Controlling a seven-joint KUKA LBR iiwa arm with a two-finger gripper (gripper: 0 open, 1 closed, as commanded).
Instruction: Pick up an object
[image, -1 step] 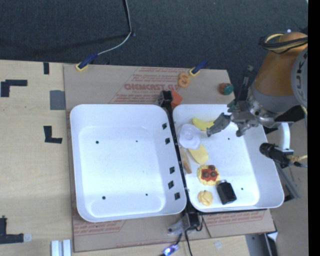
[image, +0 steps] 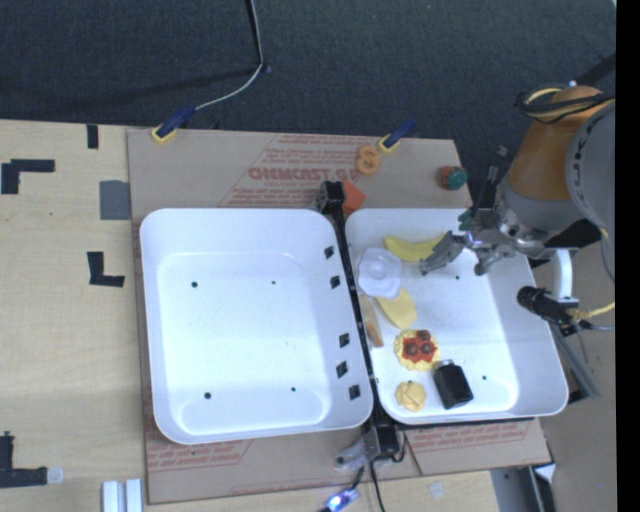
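This is a robotics lab or test cell, not a home. A grey industrial arm with an orange band reaches over a table marked with black tape pieces. To the left of its pincer lie two shallow white bins, set on a printed cardboard sheet held down by yellow-and-blue clamps. A white cable trails across dark carpet beyond the table, behind the pincer.

Fixed overhead camera, slanted down on both bins.
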